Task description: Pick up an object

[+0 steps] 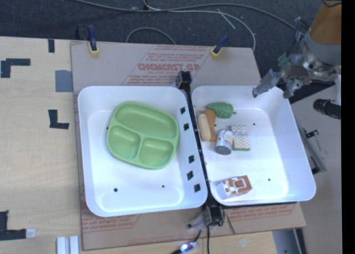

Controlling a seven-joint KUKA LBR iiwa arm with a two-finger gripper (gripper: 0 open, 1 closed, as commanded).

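Bins sit side by side on the counter, on a brown board. The left bin holds a green sectioned plate, lying flat near its middle. The right bin holds five small things: a green leafy piece near the divider at the far side, an orange carrot-like piece just beside it, a small can on its side touching a patterned packet, and a small carton apart from these near the front edge. The gripper hangs above the right bin's far right corner, well apart from all of them, with nothing in it. Whether the jaws are apart or together, I cannot tell. Two clamps pin the board's far edge.
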